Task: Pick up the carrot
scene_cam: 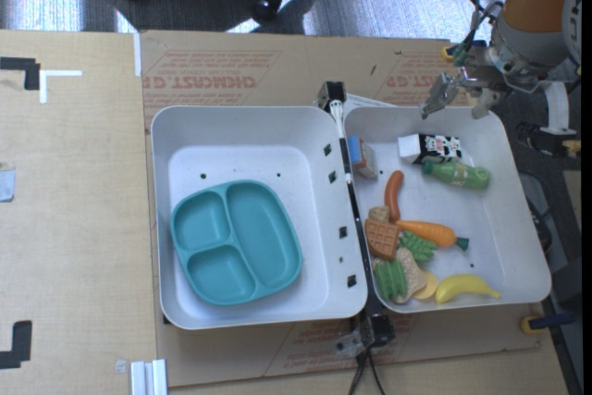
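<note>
The left bin (185,129) holds a teal tray (237,241). The right bin (504,227) holds toy food. The carrot (427,232) lies there sideways, green end pointing right. The gripper (458,97) hangs open above the bin's far edge, holding nothing.

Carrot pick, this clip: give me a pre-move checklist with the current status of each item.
1. Carrot visible in the right bin: ok.
2. Carrot's top unobstructed: ok; nothing lies over it.
3. Room beside the carrot: not ok; the waffle and green leafy toy crowd its left end.
4. Tool above the carrot: not ok; it hangs over the bin's far rim.
5. Tool free of any object: ok; nothing sits between its fingers.
6. Fingers spread for a grasp: ok; they stand apart.
</note>
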`<state>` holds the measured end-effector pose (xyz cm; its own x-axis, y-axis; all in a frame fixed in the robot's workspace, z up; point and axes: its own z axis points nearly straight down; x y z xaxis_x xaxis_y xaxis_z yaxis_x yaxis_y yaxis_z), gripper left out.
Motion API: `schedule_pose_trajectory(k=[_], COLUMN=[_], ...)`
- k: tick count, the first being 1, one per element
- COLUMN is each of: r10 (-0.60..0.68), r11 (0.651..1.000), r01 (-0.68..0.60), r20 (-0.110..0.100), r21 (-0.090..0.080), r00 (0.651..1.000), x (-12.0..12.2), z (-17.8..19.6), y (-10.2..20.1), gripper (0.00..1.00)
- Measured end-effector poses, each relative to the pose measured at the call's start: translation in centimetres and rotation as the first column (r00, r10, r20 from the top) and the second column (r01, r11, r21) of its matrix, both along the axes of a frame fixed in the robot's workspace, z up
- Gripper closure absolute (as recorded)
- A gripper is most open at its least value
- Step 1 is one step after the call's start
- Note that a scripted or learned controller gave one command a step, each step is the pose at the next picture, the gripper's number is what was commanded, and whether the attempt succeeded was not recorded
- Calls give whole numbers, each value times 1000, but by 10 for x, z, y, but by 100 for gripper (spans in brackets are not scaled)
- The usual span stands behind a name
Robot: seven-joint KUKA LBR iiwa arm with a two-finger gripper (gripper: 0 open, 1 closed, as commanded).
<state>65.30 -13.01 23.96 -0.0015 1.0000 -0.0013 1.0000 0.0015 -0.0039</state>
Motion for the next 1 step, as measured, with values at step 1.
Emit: schedule_pose_trajectory(k=[1], r10=[210], r11=[978], r01=[-210], r20=[3], r21=[0], r00=[978], x=[-106], z=[-28], y=[-29], gripper=[0])
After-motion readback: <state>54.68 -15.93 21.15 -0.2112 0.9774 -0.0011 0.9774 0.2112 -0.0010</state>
